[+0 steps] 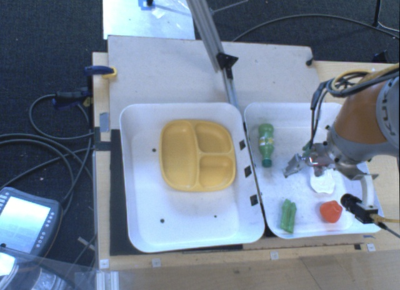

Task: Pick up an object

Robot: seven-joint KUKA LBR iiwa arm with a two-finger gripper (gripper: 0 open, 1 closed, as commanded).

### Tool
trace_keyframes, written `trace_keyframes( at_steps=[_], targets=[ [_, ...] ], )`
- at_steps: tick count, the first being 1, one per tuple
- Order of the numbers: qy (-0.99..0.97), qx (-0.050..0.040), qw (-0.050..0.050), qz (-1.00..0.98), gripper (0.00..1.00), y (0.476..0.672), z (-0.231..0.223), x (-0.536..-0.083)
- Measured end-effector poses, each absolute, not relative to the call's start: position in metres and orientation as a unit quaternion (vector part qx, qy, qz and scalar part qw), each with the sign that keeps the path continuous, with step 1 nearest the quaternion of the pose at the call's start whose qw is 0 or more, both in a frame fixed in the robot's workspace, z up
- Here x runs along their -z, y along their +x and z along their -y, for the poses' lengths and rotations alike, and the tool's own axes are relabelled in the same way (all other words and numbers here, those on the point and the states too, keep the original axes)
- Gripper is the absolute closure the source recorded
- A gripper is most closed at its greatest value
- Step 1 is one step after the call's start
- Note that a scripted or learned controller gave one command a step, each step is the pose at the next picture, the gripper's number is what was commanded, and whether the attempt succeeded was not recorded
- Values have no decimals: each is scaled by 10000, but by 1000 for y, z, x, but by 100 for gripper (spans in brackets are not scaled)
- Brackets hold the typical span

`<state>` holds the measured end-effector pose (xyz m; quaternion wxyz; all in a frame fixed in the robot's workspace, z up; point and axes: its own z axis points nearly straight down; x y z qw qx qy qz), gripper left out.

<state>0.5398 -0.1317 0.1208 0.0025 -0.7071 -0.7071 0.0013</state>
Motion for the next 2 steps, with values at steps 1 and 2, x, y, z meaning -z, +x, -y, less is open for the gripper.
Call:
trace_keyframes(
  at_steps=[1,2],
  targets=[
    [-7070,5,-7,7072,0,541,132,-91],
    [-7073,20,-25,7070,100,542,132,-103]
  ],
)
